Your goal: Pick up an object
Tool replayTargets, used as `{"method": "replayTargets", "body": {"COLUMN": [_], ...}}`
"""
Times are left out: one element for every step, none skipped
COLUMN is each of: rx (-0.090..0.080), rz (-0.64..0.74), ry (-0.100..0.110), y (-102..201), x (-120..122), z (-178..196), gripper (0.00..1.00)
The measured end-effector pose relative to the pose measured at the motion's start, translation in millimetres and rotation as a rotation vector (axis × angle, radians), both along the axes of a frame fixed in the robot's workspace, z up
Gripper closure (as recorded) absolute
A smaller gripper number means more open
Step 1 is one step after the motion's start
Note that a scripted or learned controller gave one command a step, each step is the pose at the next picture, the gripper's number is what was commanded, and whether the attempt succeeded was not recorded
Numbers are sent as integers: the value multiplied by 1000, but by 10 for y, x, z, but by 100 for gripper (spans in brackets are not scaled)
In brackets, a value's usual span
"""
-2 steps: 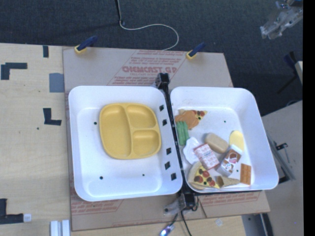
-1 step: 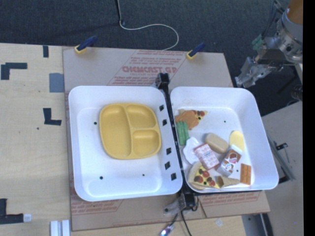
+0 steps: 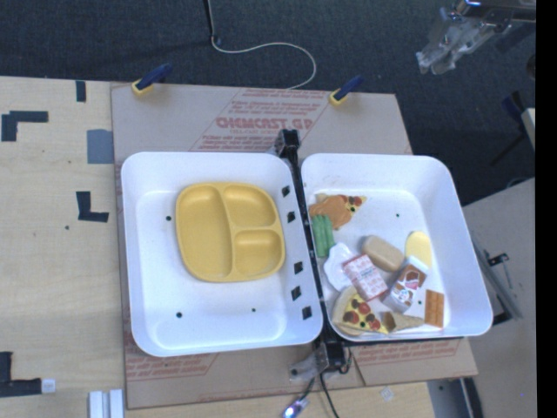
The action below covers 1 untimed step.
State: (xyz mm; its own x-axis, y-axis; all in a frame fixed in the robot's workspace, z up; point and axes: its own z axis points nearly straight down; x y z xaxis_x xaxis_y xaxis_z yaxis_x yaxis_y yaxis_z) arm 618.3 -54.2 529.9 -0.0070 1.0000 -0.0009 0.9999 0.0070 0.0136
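Reading the cardboard [image 3: 261, 120] under the bins, we make out red print, roughly "CHEMCAST GP". Left of the divider [image 3: 298, 225], a bin [image 3: 148, 320] holds a yellow tray [image 3: 231, 232]. Right of it lie toy foods: pizza [image 3: 361, 313], bread [image 3: 383, 252], a labelled packet [image 3: 365, 275], writing unreadable. The gripper [image 3: 444, 50] hangs far upper right, holding nothing; its opening we cannot tell.

arm's way up in the top right corner of the camera view, pulled back and sitting high. the gripper [image 3: 438, 57] points down and toward the left, looking pale and kinda blurry. a bit of the grey wrist shows above it at the frame's edge. nothing visible between the jaws.
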Motion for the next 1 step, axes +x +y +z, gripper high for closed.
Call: {"method": "replayTargets", "body": {"rx": [1], "rz": [-8], "ry": [25], "y": [-96], "x": [-283], "z": [-1097], "gripper": [100]}}
